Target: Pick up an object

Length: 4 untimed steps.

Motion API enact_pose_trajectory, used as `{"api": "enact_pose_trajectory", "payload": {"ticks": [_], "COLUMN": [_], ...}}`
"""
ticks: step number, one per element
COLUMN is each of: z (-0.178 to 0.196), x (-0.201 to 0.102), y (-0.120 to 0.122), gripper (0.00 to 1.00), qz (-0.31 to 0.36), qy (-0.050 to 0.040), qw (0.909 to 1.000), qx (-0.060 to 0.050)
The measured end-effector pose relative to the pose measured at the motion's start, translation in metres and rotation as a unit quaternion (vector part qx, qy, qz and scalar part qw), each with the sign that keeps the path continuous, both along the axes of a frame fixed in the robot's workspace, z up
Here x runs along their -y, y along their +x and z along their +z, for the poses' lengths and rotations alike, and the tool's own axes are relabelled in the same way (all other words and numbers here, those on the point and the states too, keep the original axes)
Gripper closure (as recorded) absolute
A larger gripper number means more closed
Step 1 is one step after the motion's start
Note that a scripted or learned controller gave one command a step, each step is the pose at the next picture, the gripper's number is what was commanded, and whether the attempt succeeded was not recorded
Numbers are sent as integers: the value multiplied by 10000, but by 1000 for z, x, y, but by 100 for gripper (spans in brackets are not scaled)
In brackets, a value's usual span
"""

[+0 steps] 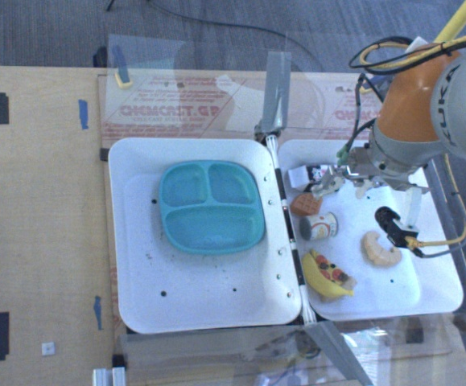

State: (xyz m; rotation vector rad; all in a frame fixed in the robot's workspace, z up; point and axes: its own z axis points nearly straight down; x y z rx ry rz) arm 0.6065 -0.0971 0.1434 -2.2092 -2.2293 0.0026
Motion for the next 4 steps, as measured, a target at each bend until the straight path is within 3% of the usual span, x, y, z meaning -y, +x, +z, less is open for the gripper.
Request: {"api": "enact_pose_trajectory", "payload": {"ticks": [1,2,3,4], "z": [-51,-55,-45,40], "x": [6,16,15,-34], "y": [-39,61,62,16], "gripper": [0,0,100,100], "qz": [6,394,419,200], "qy": [0,-46,-51,3], "qw": [10000,9992,9991,9998], "qx": [13,-5,-9,-4]}}
